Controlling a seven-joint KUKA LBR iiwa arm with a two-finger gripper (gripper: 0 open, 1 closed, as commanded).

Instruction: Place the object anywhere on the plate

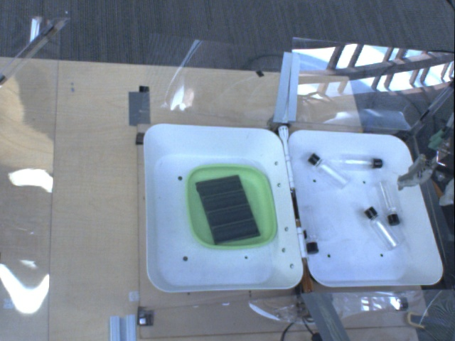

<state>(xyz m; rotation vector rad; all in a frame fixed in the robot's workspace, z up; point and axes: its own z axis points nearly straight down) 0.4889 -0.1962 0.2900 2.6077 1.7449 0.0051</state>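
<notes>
The worktop point(78, 190) is carrying two white bins. The left bin point(163, 261) is holding the green plate point(264, 204), with a dark ribbed block point(227, 209) lying on it. The right bin point(419, 261) is holding four clear vials with black caps, lying loose and apart. The step in hand is probably picking one: the vial point(326, 170) nearest the plate is lying clear of its neighbours, so closing across its body should be working best. The pincer point(416, 174) is hovering at the right bin's far edge; its opening is too blurred to judge.
</notes>
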